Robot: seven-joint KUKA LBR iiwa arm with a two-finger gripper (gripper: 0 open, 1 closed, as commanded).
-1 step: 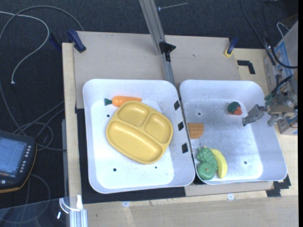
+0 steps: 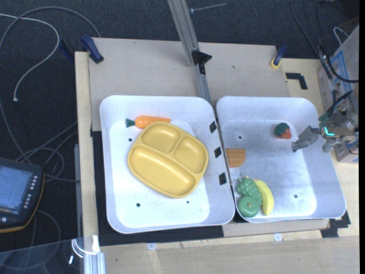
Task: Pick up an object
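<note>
Dark carpet strewn with cables surrounds our pale wooden bench (image 2: 171,61), where two shallow white bins sit side by side. Starting at the left, the left white bin (image 2: 114,153) holds an orange plastic carrot (image 2: 149,120) lying just above a yellow three-compartment plastic plate (image 2: 168,158), the two nearly touching. Moving across the divider, the right white bin (image 2: 302,193) carries a flat orange waffle-like square (image 2: 235,157) against its left wall, and below it a tight cluster in the lower left corner: a bumpy green grape bunch (image 2: 247,185), a round green apple (image 2: 248,206) and a yellow banana (image 2: 265,197), all touching one another. Near the upper right of that bin sits a small round green-and-red toy fruit (image 2: 282,131), well apart from everything else. Furthest right, our two-finger gripper (image 2: 305,140) hangs over the bin's right edge, just beside that small fruit; we cannot tell how its jaws stand, and we see nothing between them. We judge the isolated fruit the easiest target: we should centre over it, descend straight, and close around its widest part, staying clear of the bin wall
</note>
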